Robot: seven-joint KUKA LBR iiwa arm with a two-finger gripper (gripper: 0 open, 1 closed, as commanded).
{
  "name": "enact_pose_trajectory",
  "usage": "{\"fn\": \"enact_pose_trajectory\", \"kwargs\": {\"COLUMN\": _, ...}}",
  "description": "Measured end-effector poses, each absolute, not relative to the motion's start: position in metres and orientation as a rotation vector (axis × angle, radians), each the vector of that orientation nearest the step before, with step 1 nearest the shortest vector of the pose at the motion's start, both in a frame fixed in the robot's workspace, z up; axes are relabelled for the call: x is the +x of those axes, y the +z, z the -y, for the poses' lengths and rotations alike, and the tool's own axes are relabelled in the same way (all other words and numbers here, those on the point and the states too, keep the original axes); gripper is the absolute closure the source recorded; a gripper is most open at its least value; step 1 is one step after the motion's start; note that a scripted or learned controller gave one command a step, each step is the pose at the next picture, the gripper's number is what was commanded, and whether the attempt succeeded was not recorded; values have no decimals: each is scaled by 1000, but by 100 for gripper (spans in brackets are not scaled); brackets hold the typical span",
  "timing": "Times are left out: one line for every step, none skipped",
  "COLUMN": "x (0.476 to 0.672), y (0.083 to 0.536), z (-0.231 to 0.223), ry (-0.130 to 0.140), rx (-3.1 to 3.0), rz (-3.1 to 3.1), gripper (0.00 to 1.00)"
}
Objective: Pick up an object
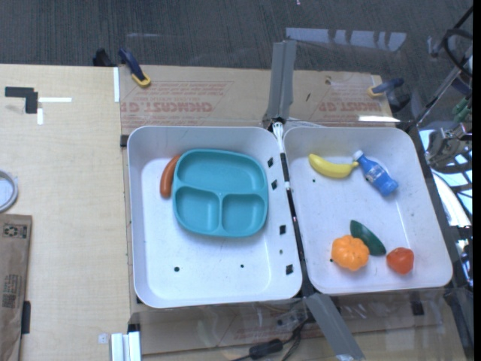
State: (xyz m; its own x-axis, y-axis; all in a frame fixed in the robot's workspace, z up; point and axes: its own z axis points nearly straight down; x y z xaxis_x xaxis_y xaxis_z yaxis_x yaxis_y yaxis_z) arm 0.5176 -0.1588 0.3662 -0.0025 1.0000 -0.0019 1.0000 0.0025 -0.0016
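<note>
The right bin [421,201] holds a yellow banana [331,166] near its back, with a small blue bottle [376,175] lying just right of it. Toward the front sit an orange pumpkin-like fruit [349,253], a dark green vegetable [367,237] leaning against it, and a red tomato [400,260]. In the left bin [146,262] a teal divided plate [221,192] rests, and an orange hot dog [167,177] lies along its left side.
A grey divider post [282,81] rises behind the seam between the bins. Blue and yellow clamps [135,70] hold the cardboard backing. A tape roll [6,192] and a brown paper bag [13,269] lie on the bench at left.
</note>
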Motion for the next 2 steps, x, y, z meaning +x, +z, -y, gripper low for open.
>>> {"fn": "enact_pose_trajectory", "kwargs": {"x": 514, "y": 294, "z": 130, "ry": -5, "rx": 2220, "rz": -2226, "gripper": 100}}
{"fn": "enact_pose_trajectory", "kwargs": {"x": 534, "y": 348, "z": 166, "ry": -3, "rx": 2223, "rz": -2220, "gripper": 100}}
